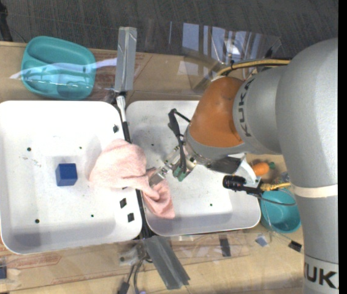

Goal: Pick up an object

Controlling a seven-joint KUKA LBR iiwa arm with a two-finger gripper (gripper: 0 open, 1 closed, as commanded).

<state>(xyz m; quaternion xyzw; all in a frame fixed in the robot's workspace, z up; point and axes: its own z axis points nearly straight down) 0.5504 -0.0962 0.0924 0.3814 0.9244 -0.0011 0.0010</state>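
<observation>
**Pink cloth straddles the wall between the two bins, tool at its edge**

Nearest the camera, along the bench's [51,263] front edge, strips of grey tape [167,263] run under the bins. At the front right a teal bowl [282,212] sits beside the right bin [192,222], half under the grey arm [302,103].

The pink cloth [124,167] lies crumpled across the wall where the two bins meet. Its bulk rests in the left bin [14,164], and a narrower tail hangs into the right bin, so its long axis runs slantwise from upper left down to lower right.

The tool [161,175] is low in the right bin, at the cloth's right edge and touching it. Whether its fingers are apart or together cannot be told here.

A small blue cube [67,174] sits flat in the left bin, well left of the cloth. Some orange and yellow items [264,169] lie at the right bin's right edge, too hidden to name.

Farther back, an upturned teal plastic container [57,66] rests on the bench behind the left bin.
</observation>
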